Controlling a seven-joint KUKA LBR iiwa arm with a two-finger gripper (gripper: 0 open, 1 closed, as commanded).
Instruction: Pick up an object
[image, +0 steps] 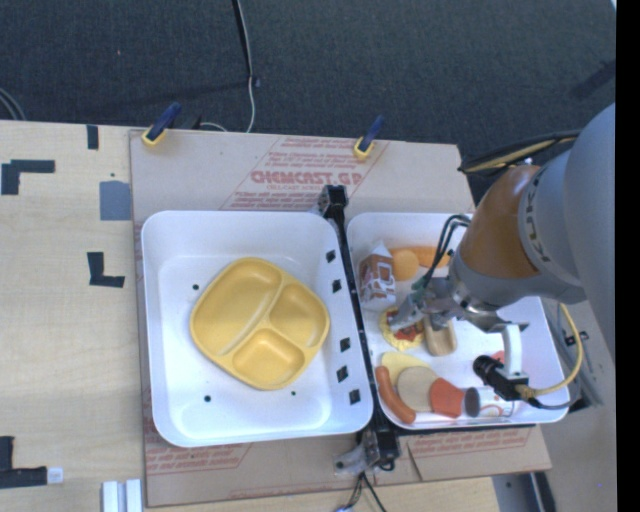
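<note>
Arm: the grey arm (560, 215) with its orange band comes in from the right of the frame and bends down over the right bin.
Gripper: the gripper (420, 312) sits low in the middle of the right bin, among the toy food; its tip is at the left side of the pile, near the centre divider.
Opening: cannot tell; the tip is dark and blurred against the clutter, and nothing is plainly seen held.
Contact: the tip looks to be at or just above a small red and yellow piece (400, 325); touching or apart cannot be told.
Right bin: the white bin (555, 330) at lower right of the frame holds a brown wrapped packet (377, 275), an orange round piece (405, 263), a tan bread-like piece (440, 338), a pale round slice (416, 384), a red sausage (394, 394) along the lower left edge, and an orange-red piece (450, 399) beside a white item near the lower rim.
Left bin: the white bin (165, 300) at centre left holds a yellow divided plate (260, 322), lying flat and turned at an angle.
Bench: cardboard sheet (290, 175) under both bins, held by two clamps (160, 125) at its upper edge.
</note>
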